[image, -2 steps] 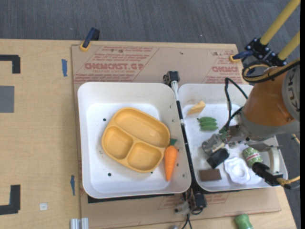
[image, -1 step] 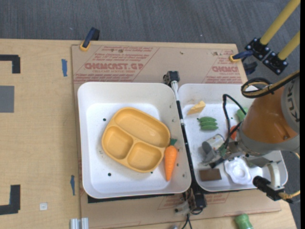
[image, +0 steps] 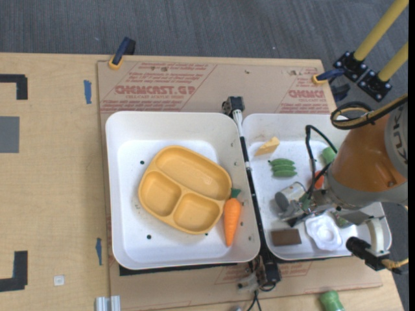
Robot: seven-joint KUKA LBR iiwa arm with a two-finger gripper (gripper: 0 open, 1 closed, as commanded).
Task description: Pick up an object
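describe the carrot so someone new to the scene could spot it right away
Start at the left white bin, which holds a yellow divided plate. The carrot lies just beyond the plate's right edge, against the bin's right wall. It is the only orange, tapered item there, with a small green top.

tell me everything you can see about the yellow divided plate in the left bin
The yellow three-compartment plastic plate is a rounded, matte, mustard-yellow dish with raised ridges that split it into one long section at the back and two smaller ones at the front. It lies flat and right side up, turned at a slant, near the middle of the left white bin. All three compartments look bare. The orange toy carrot lies right against its right edge, seemingly touching the rim.
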